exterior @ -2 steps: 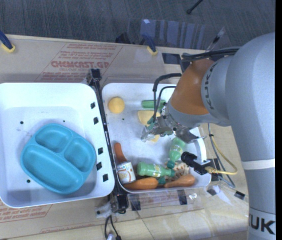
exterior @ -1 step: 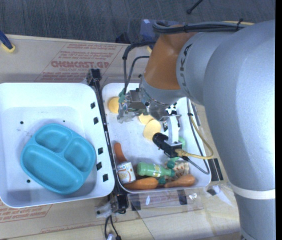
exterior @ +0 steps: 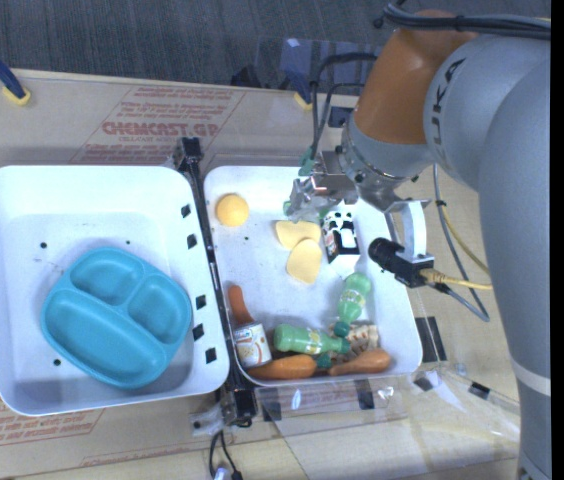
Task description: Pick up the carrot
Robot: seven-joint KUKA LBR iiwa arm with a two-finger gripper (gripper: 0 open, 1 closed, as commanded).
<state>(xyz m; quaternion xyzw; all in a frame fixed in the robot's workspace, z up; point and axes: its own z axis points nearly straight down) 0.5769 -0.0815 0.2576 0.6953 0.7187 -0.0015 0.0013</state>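
An orange carrot (exterior: pixel 282 368) lies along the front wall of the right bin (exterior: pixel 262 183). A second orange carrot-like piece (exterior: pixel 362 361) lies just to its right, partly under a green bottle. My gripper (exterior: pixel 305 196) hangs over the far middle of the right bin, well away from the carrots, near two pale yellow pieces (exterior: pixel 302 248) and a black-and-white carton (exterior: pixel 340 234). Nothing shows in its grasp.
The right bin also holds a yellow ball (exterior: pixel 231 209), two green bottles (exterior: pixel 354 296) (exterior: pixel 307 341), a small labelled can (exterior: pixel 251 346) and a reddish sausage (exterior: pixel 236 303). A blue divided plate (exterior: pixel 112 313) lies in the left bin (exterior: pixel 22 198). The arm and a cable fill the right side.
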